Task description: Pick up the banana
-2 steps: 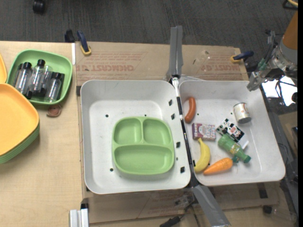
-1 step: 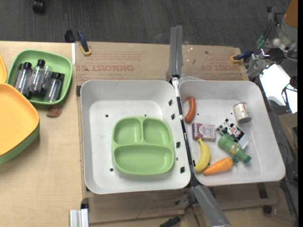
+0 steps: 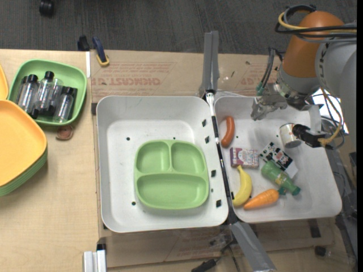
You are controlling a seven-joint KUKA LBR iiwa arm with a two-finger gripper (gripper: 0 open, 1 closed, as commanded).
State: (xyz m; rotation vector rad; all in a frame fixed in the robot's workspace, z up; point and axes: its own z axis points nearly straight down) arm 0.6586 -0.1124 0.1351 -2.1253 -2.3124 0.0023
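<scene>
A: Far left: green tray w/ small dark-capped bottles, beside stacked orange plates. Parked off the bins, prob. spare props.

B: Left bin?

A: Holds green divided plate, flat, centred. Likely a drop spot.

B: Right bin?

A: Sausage near divider, pink carton below it. Banana just under carton, by bin's left wall, near front edge. Long axis roughly up-down in view, gentle curve; stem end toward carton, far tip touching or nearly touching carrot. Green bottle right of it.

B: Gripper?

A: Over bin's back corner, well apart from banana. Open or closed: can't tell. Nothing visibly held.
</scene>
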